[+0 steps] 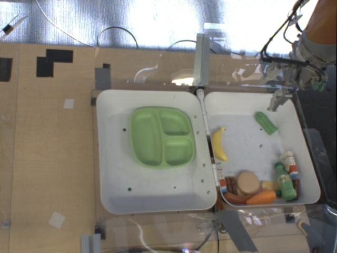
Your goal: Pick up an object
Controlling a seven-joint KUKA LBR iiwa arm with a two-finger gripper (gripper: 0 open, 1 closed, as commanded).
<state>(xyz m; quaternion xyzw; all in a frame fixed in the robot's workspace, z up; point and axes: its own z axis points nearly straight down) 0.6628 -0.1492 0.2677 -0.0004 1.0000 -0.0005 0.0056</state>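
The end effector (277, 100) hangs above the right bin's (239, 107) far corner; its opening I cannot tell. Lowering squarely across the green pickle-like piece (266, 123) seems best.

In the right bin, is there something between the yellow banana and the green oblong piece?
No. In the camera view only bare white bin floor separates the yellow banana from the green oblong piece.

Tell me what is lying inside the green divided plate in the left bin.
The green divided plate sits flat in the left bin, and all three of its compartments show bare green. Whatever is under the plate is covered.
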